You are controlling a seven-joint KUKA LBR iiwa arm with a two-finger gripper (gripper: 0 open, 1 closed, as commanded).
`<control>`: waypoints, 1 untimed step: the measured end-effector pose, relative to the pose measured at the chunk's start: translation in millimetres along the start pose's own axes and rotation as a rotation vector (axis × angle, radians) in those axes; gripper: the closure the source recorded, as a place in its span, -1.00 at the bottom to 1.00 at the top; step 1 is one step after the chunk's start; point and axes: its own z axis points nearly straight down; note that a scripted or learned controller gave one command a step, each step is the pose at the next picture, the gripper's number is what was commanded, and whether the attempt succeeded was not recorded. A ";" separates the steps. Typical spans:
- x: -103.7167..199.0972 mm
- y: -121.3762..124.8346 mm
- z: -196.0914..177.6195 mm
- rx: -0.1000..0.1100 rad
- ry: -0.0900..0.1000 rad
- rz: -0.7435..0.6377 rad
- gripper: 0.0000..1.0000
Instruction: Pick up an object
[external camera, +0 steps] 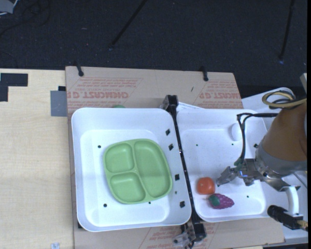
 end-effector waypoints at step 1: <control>0.3 0.6 50.9 -0.007 -0.003 0.000 -1.00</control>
